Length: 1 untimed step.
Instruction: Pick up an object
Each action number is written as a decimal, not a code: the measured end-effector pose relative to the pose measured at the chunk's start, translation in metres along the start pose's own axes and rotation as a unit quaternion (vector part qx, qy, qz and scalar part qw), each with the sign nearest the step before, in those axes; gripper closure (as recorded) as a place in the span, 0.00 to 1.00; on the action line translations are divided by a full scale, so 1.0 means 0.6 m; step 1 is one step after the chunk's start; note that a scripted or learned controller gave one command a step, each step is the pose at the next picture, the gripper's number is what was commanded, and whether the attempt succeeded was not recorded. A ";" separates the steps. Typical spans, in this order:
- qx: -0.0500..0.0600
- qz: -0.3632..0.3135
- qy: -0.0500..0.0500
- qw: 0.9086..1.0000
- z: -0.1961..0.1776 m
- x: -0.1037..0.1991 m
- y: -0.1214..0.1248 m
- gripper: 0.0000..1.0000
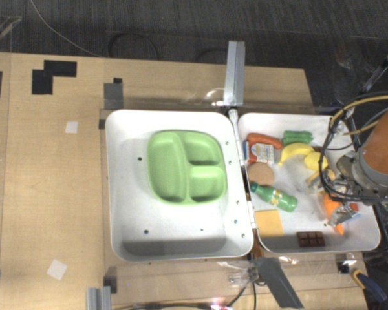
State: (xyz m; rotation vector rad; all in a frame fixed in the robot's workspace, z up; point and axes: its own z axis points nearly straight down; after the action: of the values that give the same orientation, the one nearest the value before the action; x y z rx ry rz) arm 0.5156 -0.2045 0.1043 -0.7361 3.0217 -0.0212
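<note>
- Arm (381, 150) enters at right edge of frame, above right bin (368, 241).
- Claw (339, 202) low over the bin's right side; can't tell its state, wrist and cables hide it.
- Orange carrot-like piece (331, 206) sits right at the claw, tapered, bright orange.
- Same bin: yellow banana (297, 152), green bottle (275, 197), yellow cheese square (269, 222), brown chocolate bar (311, 239).
- Left bin (126, 192) holds a green divided tray (184, 166).
- Both bins on the wooden table (45, 192).

On the table (45, 192) two bins lie side by side: the left bin (126, 237) holds a divided tray (184, 166), while the right bin (368, 237) holds a banana (297, 152) at the back, a bottle (275, 197) mid-left, and a chocolate bar (311, 239) in front.
</note>
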 end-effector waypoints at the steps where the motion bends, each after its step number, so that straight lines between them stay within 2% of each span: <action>1: -0.005 0.019 0.007 1.000 0.023 0.014 0.005 0.00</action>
State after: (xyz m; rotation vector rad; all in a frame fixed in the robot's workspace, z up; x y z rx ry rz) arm 0.5074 -0.2055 0.0903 -0.6829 3.0507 -0.0106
